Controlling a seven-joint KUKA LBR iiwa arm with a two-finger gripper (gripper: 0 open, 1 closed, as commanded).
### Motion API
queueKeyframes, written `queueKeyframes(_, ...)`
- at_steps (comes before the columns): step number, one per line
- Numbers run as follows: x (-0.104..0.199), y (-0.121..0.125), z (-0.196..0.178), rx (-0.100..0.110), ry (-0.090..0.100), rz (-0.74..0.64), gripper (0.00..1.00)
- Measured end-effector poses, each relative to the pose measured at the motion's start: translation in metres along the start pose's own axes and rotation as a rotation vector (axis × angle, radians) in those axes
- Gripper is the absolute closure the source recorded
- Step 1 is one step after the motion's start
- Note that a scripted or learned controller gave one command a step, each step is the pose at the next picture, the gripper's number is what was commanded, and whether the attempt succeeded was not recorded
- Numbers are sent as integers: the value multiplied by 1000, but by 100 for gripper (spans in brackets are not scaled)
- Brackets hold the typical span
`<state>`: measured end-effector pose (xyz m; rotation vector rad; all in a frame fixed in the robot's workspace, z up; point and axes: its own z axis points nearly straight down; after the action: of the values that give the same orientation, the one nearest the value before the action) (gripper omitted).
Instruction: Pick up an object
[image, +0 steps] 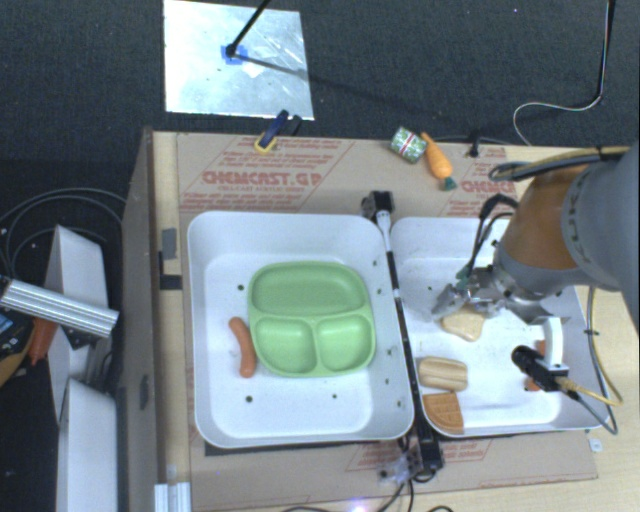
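Observation:
In the right bin (430, 250) my gripper (456, 302) hangs low near the middle, right over a pale beige piece of toy food (464, 326) that lies just below it. Whether the two touch I cannot tell. A tan bread roll (443, 373) and a brown waffle-like slice (445, 411) rest at that bin's front left corner. The left bin (215, 300) holds a green divided plate (310, 317) and an orange sausage (242, 346) beside the plate's left edge.
Behind the bins, on the cardboard, lie a small green can (408, 143), a toy carrot (437, 159) and a blue-yellow clip (272, 131). A dividing wall (393, 300) separates the two bins. Cables and metal parts crowd the left side.

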<state>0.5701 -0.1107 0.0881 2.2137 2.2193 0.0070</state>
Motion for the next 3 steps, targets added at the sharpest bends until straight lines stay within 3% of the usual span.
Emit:
queueKeyframes(1,0,1,-11,-3,-1,-1,100)
queueKeyframes(2,0,1,-11,-3,-1,-1,0)
queueKeyframes(3,-43,-4,4,6,0,2,0)
